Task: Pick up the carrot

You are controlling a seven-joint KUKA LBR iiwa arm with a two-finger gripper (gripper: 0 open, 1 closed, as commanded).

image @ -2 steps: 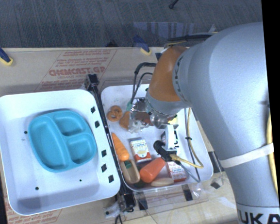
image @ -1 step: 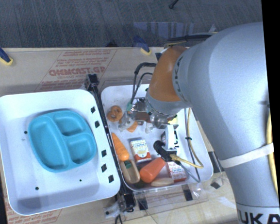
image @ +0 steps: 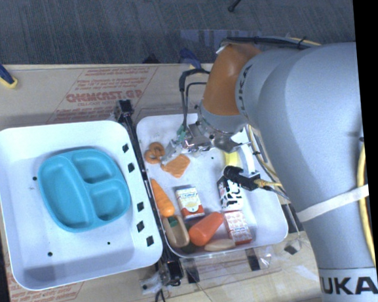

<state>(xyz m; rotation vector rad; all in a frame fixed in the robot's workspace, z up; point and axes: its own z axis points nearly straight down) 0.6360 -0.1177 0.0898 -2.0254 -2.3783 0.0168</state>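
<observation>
The carrot (image: 161, 196) is a slim orange piece lying lengthwise along the left wall of the right bin (image: 273, 207). My gripper (image: 184, 141) hangs over the back of that bin, beyond and to the right of the carrot and apart from it. It sits just above a flat orange wedge (image: 176, 166) and beside a small brown ring-shaped item (image: 153, 153). The grey wrist with its orange band (image: 226, 84) hides the bin's back right corner.
The right bin also holds a small carton (image: 190, 201), a black-and-white bottle (image: 230, 191), a red box (image: 236, 226), an orange-red piece (image: 205, 227), a yellow item (image: 232, 158) and a tan piece (image: 176, 231). A blue divided plate (image: 84, 188) lies in the left bin (image: 27, 260).
</observation>
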